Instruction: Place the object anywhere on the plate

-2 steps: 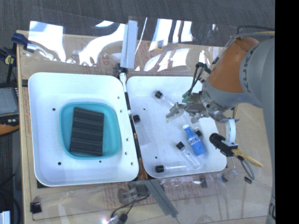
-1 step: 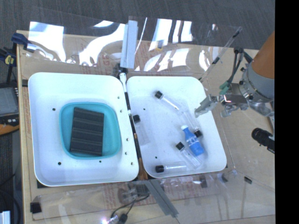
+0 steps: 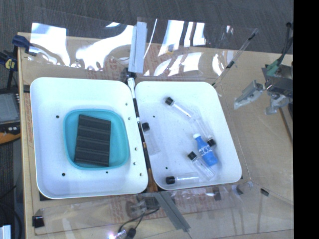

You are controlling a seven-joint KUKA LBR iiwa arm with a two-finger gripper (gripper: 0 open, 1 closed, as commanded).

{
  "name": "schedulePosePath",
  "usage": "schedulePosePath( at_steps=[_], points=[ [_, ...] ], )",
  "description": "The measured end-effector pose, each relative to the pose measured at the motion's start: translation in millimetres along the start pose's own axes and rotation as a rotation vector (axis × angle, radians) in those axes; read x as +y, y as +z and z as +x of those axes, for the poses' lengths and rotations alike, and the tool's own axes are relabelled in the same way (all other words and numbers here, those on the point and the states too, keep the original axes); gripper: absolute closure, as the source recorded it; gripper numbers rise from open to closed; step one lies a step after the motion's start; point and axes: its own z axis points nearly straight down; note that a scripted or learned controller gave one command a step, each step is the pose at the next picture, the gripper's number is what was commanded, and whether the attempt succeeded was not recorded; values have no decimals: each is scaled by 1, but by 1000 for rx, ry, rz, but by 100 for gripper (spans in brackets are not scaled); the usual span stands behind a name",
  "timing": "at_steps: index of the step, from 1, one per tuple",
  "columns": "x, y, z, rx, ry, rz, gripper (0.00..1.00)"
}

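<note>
Two shallow white bins sit side by side on the tabletop (image 3: 259,148). The left bin (image 3: 45,133) holds a turquoise square plate (image 3: 70,126) with rounded corners, and on that plate lies a dark grey ribbed block (image 3: 93,140), slightly tilted and well inside the plate's rim.

The right bin (image 3: 164,133) holds several clear plastic tubes with black caps. One tube (image 3: 178,108) lies near the bin's upper middle. A small blue bottle (image 3: 206,150) with a white neck lies toward the bin's lower right, touching another clear tube (image 3: 200,165) just below it, with a black cap (image 3: 211,143) just beside the bottle's upper end. A further tube (image 3: 182,179) lies along the bin's lower edge. A small black cap (image 3: 145,126) sits by the bin's left wall.

The gripper (image 3: 259,94) hangs beyond the right bin's upper right corner, over bare tabletop, well apart from the bin's contents. Whether its jaws are apart or together cannot be told from here.
</note>
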Motion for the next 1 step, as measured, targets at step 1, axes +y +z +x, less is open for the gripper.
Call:
schedulePosePath(
  at_steps=[1],
  points=[
    [0, 5, -4, 0, 122, 5, 0]
  ],
)
